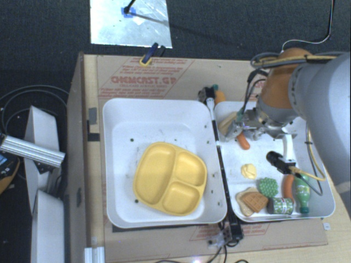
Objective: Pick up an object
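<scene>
My gripper (235,127) is low over the far left corner of the right bin (328,201), close to the wall between the two bins. A small orange sausage-shaped piece (243,142) lies just below it, very near or touching. Toward the front of this bin lie a pale yellow lump (248,171), a green broccoli piece (267,186), a brown cracker (253,201), a small can (281,206), an orange carrot (287,185) and a green bottle (301,197). A tan shape at the gripper is too blurred to identify.
The left bin (118,147) holds a yellow divided plate (170,177) in its front half. The grey arm (318,92) covers the right bin's far right side. A cardboard sheet (142,75) lies under both bins, and cables and white boxes stand off the bench at the left.
</scene>
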`<state>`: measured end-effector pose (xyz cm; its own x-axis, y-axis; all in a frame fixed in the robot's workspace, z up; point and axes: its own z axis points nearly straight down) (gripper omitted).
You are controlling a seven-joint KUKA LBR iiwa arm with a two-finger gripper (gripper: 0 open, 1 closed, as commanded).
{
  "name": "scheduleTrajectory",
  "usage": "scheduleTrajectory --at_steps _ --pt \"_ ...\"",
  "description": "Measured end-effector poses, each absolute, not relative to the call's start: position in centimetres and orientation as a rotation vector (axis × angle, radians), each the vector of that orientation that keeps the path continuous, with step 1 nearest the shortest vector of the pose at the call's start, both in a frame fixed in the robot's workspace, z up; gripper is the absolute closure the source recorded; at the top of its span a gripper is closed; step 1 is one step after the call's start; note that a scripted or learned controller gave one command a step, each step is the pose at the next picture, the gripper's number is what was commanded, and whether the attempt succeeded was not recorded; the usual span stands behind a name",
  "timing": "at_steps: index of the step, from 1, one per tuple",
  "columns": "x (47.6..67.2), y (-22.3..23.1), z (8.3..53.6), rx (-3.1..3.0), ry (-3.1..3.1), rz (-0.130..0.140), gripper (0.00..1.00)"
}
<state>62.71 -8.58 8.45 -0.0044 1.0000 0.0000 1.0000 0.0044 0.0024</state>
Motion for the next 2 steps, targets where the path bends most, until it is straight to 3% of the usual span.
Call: scheduleTrajectory --at_steps 1,2 --pt "62.8 -8.6 9.5 2.210 2.227 0.004 1.00" --pt "60.8 -1.8 18.6 2.214 2.226 0.007 1.00"
